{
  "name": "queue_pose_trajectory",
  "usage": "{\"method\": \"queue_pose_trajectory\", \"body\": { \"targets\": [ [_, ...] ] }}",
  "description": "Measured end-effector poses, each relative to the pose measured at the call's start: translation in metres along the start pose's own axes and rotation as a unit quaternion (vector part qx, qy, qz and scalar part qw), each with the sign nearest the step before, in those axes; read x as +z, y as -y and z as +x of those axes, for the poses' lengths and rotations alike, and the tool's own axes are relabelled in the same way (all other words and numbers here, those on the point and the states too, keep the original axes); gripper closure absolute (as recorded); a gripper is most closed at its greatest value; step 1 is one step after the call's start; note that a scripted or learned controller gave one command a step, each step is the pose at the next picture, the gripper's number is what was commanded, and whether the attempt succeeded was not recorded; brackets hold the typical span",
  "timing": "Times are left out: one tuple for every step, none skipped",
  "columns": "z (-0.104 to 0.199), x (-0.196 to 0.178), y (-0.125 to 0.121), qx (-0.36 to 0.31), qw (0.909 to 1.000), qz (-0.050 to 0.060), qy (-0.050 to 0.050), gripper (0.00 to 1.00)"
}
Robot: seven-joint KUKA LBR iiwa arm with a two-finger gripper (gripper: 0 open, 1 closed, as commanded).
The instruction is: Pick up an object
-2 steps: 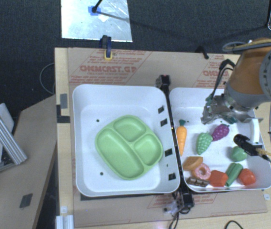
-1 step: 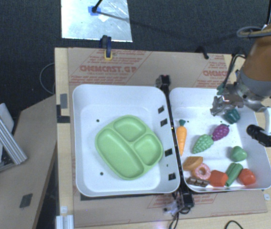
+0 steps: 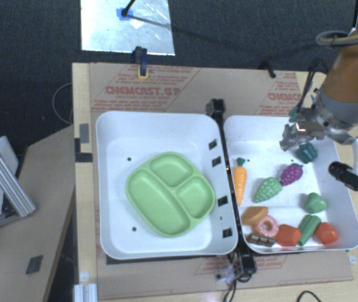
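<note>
Teal toy (image 3: 306,151), small, probably light rigid plastic, sits beside the purple grapes (image 3: 291,173) under the gripper (image 3: 295,137); grasp its sides; finger state indeterminate.

On the worktop (image 3: 166,83) two bins sit side by side. The left bin (image 3: 112,137) holds a tray (image 3: 169,194). In the right bin (image 3: 254,131), the carrot (image 3: 239,178) lies nearest the tray. Right of the carrot are leafy greens (image 3: 268,189), then grapes (image 3: 291,173). Before the carrot lie bread (image 3: 253,214) and a donut (image 3: 267,226); a tomato (image 3: 326,233) lies far right of them.
</note>
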State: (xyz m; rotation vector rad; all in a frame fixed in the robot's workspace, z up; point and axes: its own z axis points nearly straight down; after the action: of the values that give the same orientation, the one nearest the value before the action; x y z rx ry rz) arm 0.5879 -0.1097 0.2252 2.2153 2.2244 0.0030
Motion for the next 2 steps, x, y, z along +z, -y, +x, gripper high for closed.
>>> {"method": "queue_pose_trajectory", "body": {
  "targets": [
    [0.054, -0.006, 0.026, -0.002, 1.0, 0.001, -0.001, 1.0],
    [0.109, -0.012, 0.048, -0.003, 1.0, 0.001, -0.001, 1.0]
  ]
}}
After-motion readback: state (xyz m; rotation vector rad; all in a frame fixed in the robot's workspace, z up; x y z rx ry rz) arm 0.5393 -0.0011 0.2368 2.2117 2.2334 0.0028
